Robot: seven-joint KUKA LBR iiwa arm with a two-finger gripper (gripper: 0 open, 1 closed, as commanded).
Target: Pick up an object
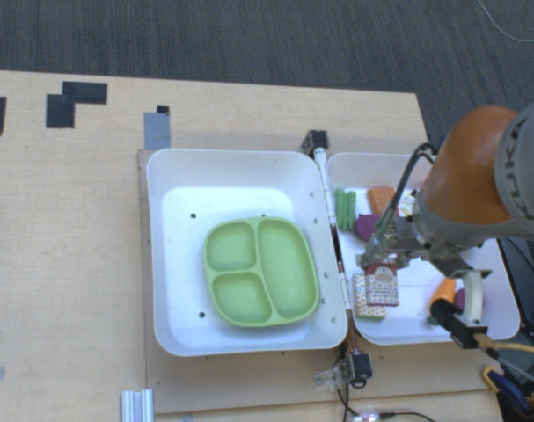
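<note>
On the wooden worktop (64, 236), the left white bin (174, 323) holds only a pale green three-compartment plastic plate (262, 271). In the right white bin (398, 328) lie green sticks (345, 207), a purple piece (365, 227) and a small red-and-white carton (378, 290). The hand (385, 253) hangs just above that carton; whether its jaws are apart or together I cannot tell. Nothing looks lifted yet, so the grasp and the raise are probably both left.

Glossy green plastic tray (262, 272), smooth white plastic bins (174, 262), matt wooden bench (64, 262).
</note>
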